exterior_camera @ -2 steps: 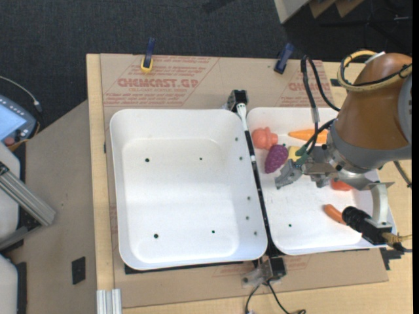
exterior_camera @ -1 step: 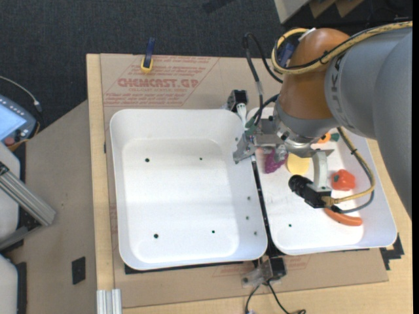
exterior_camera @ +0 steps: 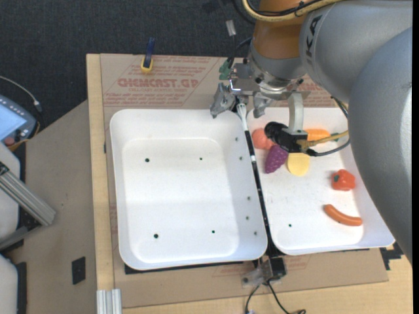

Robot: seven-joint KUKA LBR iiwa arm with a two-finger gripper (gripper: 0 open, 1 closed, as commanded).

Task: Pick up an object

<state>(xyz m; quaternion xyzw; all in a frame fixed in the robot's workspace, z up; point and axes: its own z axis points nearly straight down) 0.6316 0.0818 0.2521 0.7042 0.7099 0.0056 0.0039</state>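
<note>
Claw (exterior_camera: 237, 106) above far left corner of shallow white right-hand bin (exterior_camera: 308, 231), grip cannot be told, purple plastic toy vegetable (exterior_camera: 275, 157) inside it

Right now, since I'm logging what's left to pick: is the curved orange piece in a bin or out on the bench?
In: the curved orange piece lies inside the right-hand bin, near its front rim.

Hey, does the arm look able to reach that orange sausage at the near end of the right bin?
Probably yes. The sausage lies alone on bare bin floor, apart from the red pepper, with nothing over it, and the gripper hangs over the same bin's far end.
</note>
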